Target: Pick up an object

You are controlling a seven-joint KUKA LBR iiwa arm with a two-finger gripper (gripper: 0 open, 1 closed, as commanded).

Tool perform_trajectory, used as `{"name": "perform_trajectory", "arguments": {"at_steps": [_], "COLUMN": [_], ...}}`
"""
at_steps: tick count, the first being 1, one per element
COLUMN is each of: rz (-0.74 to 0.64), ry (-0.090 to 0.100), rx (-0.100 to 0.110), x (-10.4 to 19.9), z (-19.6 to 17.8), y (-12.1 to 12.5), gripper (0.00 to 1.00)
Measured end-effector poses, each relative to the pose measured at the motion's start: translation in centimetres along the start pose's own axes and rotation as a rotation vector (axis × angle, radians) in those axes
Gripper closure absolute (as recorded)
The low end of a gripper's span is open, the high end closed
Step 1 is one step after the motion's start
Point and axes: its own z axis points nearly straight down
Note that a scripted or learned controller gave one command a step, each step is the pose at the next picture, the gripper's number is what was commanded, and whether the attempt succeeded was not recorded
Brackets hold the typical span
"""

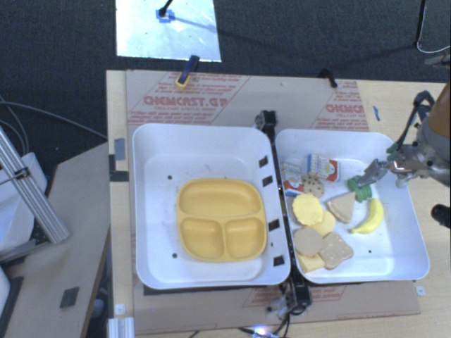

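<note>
Grey gripper (368,176) hovers over the right bin (416,259), above a green object (361,190) beside the banana (372,217). We cannot tell its state. We judge the approach underway; next calls for descent onto 1 item.

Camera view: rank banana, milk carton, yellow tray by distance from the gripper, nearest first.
From the gripper:
1. Banana, just below the gripper in the right bin.
2. Milk carton, toward that bin's back left.
3. Yellow tray, in the left bin, clearly farthest.
</note>
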Motion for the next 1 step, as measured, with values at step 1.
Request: {"name": "perform_trajectory", "arguments": {"at_steps": [1], "rz": [-0.002], "ry": [-0.001], "rx": [0.003], "x": [-2.59], "z": [9.8], "y": [5.05], "gripper": [0.0]}}
